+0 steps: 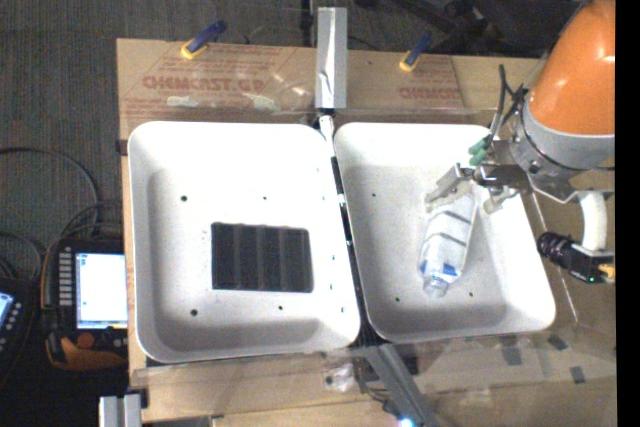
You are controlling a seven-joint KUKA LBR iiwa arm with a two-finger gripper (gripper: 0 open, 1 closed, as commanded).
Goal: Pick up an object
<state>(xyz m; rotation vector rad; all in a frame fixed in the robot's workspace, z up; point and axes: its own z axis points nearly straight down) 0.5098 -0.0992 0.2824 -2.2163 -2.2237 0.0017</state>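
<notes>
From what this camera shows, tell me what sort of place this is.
Probably a robotics lab or test cell for bin picking. A grey arm with an orange band reaches over two shallow white plastic bins, one holding a clear plastic bottle, and a handheld control pendant with a lit screen lies beside the bench.

left bin [160, 165] — grate [261, 257] inside | right bin [390, 305] — bottle [447, 245] inside, gripper [470, 185] over its top end
</notes>
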